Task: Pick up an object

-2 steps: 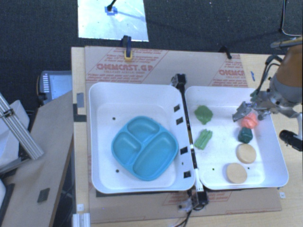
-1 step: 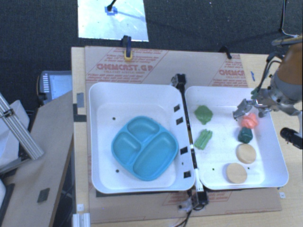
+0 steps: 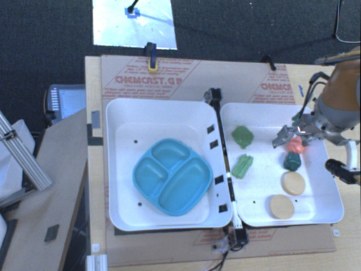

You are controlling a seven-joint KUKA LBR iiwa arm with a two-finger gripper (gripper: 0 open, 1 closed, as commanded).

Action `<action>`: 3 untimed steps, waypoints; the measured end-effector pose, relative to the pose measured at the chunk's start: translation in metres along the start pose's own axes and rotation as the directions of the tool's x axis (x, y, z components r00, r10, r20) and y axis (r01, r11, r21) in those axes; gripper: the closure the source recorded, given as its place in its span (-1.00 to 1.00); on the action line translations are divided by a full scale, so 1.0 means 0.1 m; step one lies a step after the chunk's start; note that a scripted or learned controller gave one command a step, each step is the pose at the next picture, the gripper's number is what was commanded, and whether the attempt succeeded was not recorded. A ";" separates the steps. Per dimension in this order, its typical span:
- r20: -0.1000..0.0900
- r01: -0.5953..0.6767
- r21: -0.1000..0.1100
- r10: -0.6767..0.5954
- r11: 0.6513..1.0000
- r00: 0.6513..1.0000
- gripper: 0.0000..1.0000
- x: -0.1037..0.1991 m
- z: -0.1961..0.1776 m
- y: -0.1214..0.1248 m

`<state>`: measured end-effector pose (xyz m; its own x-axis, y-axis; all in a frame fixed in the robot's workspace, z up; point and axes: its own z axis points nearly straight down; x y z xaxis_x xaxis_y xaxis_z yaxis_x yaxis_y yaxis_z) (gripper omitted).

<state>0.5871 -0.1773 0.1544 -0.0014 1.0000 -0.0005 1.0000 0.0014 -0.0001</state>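
Left of the centre divider point(image 3: 221, 151): blue 3-compartment plate point(image 3: 171, 176) in left bin point(image 3: 121, 151). Right of divider: 2 green pieces point(image 3: 242, 135), red object point(image 3: 296, 146), teal piece point(image 3: 292, 162), 2 tan discs point(image 3: 293, 183). Gripper point(image 3: 289, 135) over red object; finger state: cannot tell.

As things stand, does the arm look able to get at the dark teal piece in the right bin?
Probably yes. The end effector hangs over the right bin, beside the orange-red piece, and the dark teal piece lies just below that with nothing on top of it. The orange-red piece sits close, so it may get nudged.
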 end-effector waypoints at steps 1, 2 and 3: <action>-0.008 0.006 -0.001 -0.006 1.000 1.000 -1.00 0.10 0.54 0.10; 0.000 0.004 -0.001 -0.004 1.000 1.000 -1.00 0.10 0.70 0.11; 0.000 0.005 -0.005 -0.005 1.000 1.000 1.00 0.10 0.58 0.12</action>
<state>0.5988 -0.1675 0.0960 -0.0065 1.0000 -0.0009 1.0000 0.0065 0.0045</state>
